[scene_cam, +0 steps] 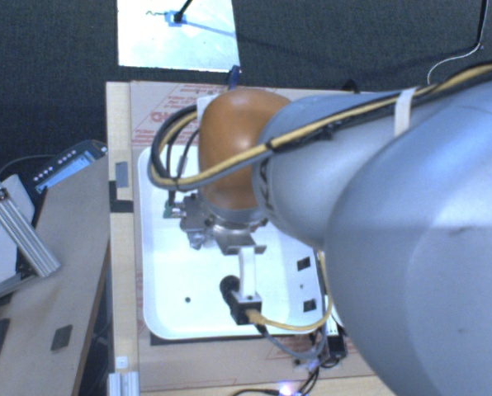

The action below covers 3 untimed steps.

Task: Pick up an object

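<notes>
My gripper (pixel 223 236) hangs below the orange wrist band (pixel 234 143), low over the middle of the left white bin (pixel 167 308). The arm's grey body covers the right bin and most of the right half of the view. A tiny dark speck (pixel 187 299) lies on the bin floor, left of and below the gripper. Two small dark marks (pixel 304 264) sit near the bin's right edge. Whatever is under the gripper is hidden by the wrist.
The bin rests on a cardboard sheet (pixel 159 110) on the wooden bench. A metal rail (pixel 19 229) and a blue-lit device (pixel 68 162) lie to the left. A pale sheet (pixel 176 23) is at the back. Cables (pixel 300 349) bunch at the bin's front edge.
</notes>
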### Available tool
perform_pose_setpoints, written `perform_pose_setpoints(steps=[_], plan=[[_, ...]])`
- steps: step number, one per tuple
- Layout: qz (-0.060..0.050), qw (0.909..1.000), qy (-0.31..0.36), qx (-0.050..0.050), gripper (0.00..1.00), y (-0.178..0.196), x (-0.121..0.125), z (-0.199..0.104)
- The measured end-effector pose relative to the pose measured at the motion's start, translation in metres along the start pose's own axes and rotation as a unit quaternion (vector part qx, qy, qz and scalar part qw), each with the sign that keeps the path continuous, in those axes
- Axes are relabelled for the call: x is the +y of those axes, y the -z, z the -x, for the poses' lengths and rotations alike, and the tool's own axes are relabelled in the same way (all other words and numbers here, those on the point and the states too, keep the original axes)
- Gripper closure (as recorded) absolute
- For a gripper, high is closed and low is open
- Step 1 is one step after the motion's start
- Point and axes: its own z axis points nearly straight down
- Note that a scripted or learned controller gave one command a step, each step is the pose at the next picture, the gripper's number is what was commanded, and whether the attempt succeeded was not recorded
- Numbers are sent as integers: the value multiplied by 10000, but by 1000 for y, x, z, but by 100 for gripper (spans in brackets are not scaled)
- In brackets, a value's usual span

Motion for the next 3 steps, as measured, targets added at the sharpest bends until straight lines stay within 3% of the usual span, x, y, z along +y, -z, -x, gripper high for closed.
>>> perform_pose_setpoints(steps=[1,3], plan=[[-7,10000,-15,-7,100,-12,-25,1],[6,10000,-24,-3,100,-14,-23,1]])
